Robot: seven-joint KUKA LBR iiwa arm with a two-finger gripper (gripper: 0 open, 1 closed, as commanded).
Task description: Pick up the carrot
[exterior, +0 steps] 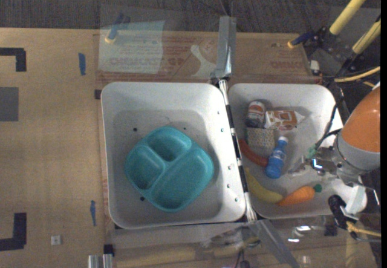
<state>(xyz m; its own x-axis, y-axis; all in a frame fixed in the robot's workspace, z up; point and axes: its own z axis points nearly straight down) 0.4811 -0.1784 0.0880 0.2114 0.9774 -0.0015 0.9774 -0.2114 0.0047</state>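
The carrot (297, 196) lies at the front of the right bin (329, 100), just beside the banana (263, 190). The claw (320, 167) is near the carrot, just behind it, and I cannot tell how it is set. The carrot is not picked up yet.

Both bins (115, 140) are white; the left one holds a teal plate (170, 168). In the right bin lie an orange carrot (298, 196) with a green tip, a yellow banana (262, 189), a blue bottle (276, 158) with a white cap, a red-orange sausage (252, 153) and an orange-and-white carton (282, 119). At the right the arm (363, 134) is grey with an orange band, over a tan bench (48, 158) marked with black and blue tape.
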